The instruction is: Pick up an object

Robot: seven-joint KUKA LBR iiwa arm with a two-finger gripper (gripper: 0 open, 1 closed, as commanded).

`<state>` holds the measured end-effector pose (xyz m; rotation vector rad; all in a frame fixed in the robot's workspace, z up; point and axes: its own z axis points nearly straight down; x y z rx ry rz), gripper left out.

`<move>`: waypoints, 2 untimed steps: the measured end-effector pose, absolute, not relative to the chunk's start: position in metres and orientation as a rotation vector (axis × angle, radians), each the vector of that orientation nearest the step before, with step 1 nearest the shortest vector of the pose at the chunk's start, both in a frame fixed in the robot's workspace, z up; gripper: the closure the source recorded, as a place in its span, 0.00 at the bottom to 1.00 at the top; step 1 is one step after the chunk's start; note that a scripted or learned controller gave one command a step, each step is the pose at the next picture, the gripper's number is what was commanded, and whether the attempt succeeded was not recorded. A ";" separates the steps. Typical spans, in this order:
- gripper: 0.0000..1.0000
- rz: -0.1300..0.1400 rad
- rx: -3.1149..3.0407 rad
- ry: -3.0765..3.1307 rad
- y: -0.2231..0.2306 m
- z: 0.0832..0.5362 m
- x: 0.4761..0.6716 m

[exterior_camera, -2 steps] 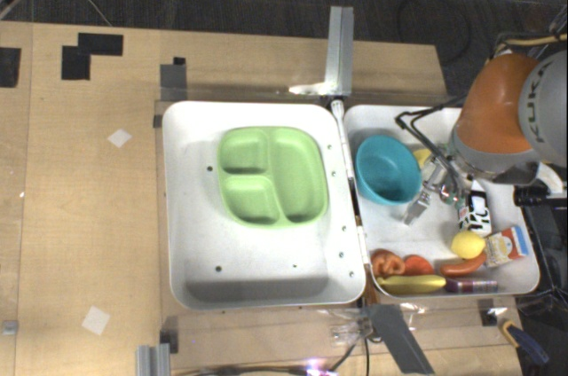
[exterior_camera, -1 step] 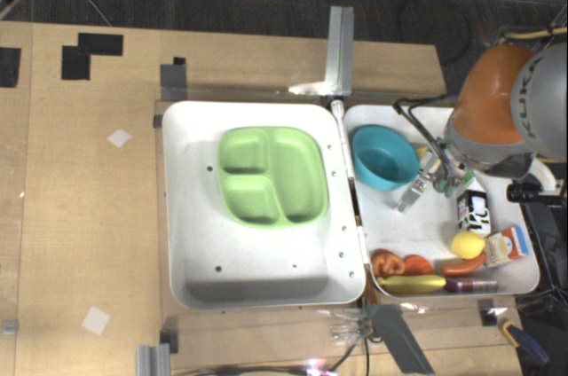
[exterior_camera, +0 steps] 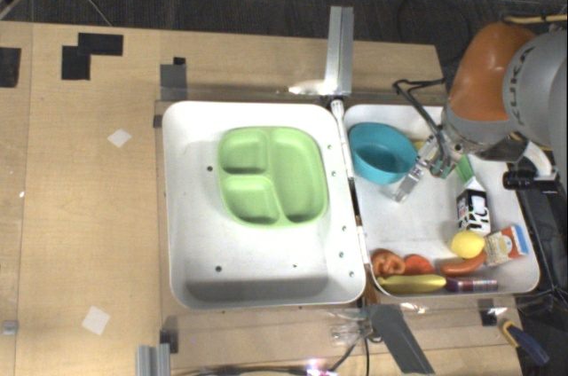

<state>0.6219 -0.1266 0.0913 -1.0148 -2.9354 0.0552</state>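
The task names no particular object, and the candidates all lie in the right bin [exterior_camera: 524, 277]. Farthest back in it sits a blue bowl [exterior_camera: 382, 151], upright, close to the bin's left wall. Along the near edge a cluster lies packed together: a red tomato-like piece [exterior_camera: 388, 262] at the left, a yellow banana [exterior_camera: 414, 283] just in front of it, a dark purple marker-like stick [exterior_camera: 472, 284] to the banana's right, an orange carrot-like piece [exterior_camera: 463, 264] behind that, and a yellow lemon [exterior_camera: 468, 244] resting above the carrot. A small red and white carton [exterior_camera: 504, 245] lies just right of the lemon. A black and white bottle with a green cap [exterior_camera: 473, 206] lies farther back, its cap end pointing to the far side.

The gripper [exterior_camera: 410, 181] hangs low over the right bin, just beside the bowl's right rim and near side; whether it touches the bowl I cannot tell, nor can I tell how its pincer stands. Nothing is visibly between its tips. The grey arm with its orange band [exterior_camera: 484, 82] reaches in from the right, above the bottle.

The left bin [exterior_camera: 191, 277] holds a green divided tray [exterior_camera: 271, 175], lying flat near the bin's middle. Both bins rest on a wooden bench [exterior_camera: 80, 215].
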 end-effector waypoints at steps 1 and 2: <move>0.00 0.047 -1.322 -2.826 -0.124 0.089 0.644; 0.00 0.019 -1.339 -2.851 -0.115 0.104 0.636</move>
